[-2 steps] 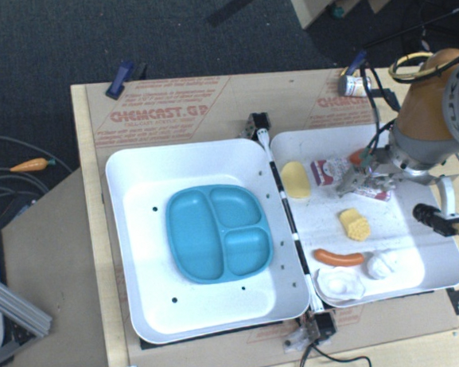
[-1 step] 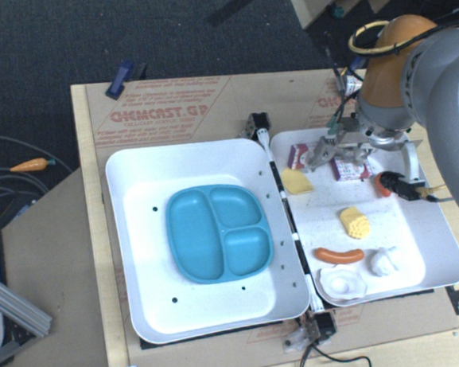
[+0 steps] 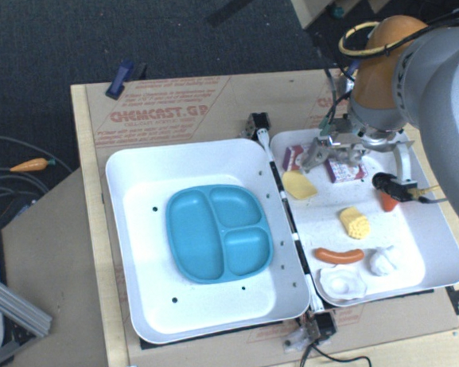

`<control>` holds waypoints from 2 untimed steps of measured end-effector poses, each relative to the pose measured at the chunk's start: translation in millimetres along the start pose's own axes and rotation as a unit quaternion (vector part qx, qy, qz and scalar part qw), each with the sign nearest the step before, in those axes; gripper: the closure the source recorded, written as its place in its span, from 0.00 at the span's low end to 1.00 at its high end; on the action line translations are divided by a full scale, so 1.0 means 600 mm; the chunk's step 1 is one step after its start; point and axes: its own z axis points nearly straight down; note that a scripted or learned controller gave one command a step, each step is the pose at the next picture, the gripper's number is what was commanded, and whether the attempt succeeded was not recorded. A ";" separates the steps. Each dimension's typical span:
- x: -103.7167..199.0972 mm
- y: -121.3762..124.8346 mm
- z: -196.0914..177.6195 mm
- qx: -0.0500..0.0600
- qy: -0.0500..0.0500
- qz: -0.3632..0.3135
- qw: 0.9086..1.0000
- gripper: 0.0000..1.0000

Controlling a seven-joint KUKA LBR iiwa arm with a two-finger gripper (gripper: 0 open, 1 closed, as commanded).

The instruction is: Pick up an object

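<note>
At the far edge of the right bin (image 3: pixel 434 237) our gripper (image 3: pixel 340 154) hangs over a red packet (image 3: pixel 345 172); we cannot tell its opening. We should centre on one item, perhaps the yellow wedge (image 3: pixel 299 184), before closing

Two bins sit side by side on the bench. The left bin (image 3: pixel 134 187) holds a divided plate (image 3: pixel 218 232) at its middle. In the right bin (image 3: pixel 434 241), the gripper (image 3: pixel 334 149) hangs over the far end; nearer lie a cheese wedge (image 3: pixel 299 185), a corn cob (image 3: pixel 354 223), then a sausage (image 3: pixel 339 255)
</note>
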 end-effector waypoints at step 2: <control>0.024 -0.002 -0.001 0.002 -0.005 0.002 1.000 0.00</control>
